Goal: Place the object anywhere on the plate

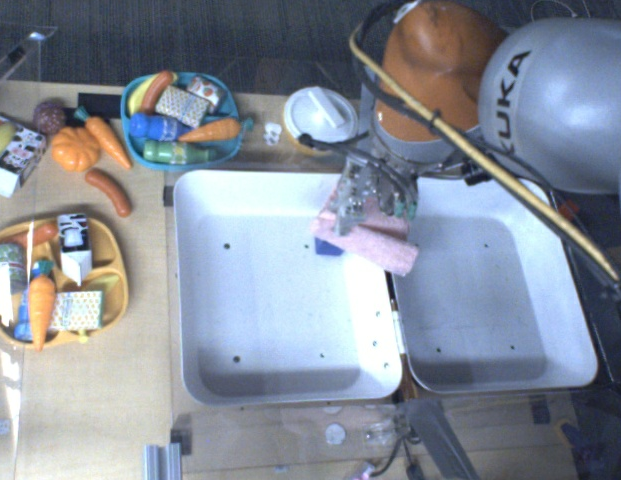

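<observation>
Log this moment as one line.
arm: over the seam between the bins | gripper: low, at pink sponge | sponge: across left bin and right bin rims | grasp: unclear

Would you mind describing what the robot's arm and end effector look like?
The arm has rounded silver-grey casings, one marked KUKA in dark letters, with an orange section above the wrist. A yellowish cable runs across it. The end effector is a small metallic assembly with greenish parts.
</observation>
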